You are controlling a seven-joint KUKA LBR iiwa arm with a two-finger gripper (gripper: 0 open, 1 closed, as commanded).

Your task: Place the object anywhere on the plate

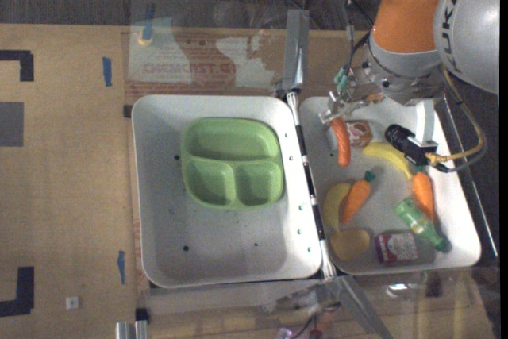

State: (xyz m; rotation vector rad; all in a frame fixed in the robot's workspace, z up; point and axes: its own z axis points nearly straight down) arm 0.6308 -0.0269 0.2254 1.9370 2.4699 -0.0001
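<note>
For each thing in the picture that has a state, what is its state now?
Plate: flat in the left bin, nothing on it.
Sausage: in the right bin, under the tool; grip unclear.
Bottle: lying on its side.
Can: lying on its side.
Banana: lying flat.
Two carrots: lying flat, apart.

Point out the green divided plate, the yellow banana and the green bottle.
green divided plastic plate [232,140]: camera view, floor of its large upper compartment.
yellow curved banana [386,154]: camera view, middle of its body.
green plastic bottle [417,220]: camera view, middle of its body.
</note>
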